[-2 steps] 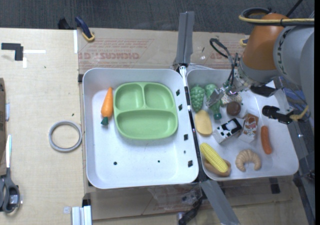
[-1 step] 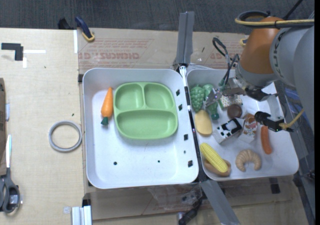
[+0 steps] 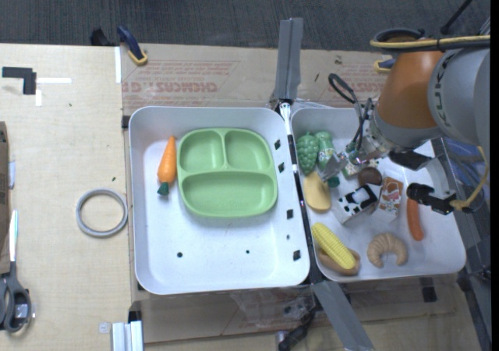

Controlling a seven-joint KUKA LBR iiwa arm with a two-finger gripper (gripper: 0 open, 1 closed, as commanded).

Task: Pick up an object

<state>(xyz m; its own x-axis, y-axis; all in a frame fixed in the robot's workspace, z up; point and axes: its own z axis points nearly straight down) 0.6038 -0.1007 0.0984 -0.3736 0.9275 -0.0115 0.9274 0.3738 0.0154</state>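
Fixed overhead camera, slanted over both bins

The grey arm reaches in from the right, its orange band above the wrist. The wrist angles down and leftward, with the gripper held low.

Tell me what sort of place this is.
Probably a robotics lab set up for pick-up trials. A grey and orange arm reaches over two white bins holding toy food, such as a corn cob and a croissant. Scissors and a tape roll lie on the bench.
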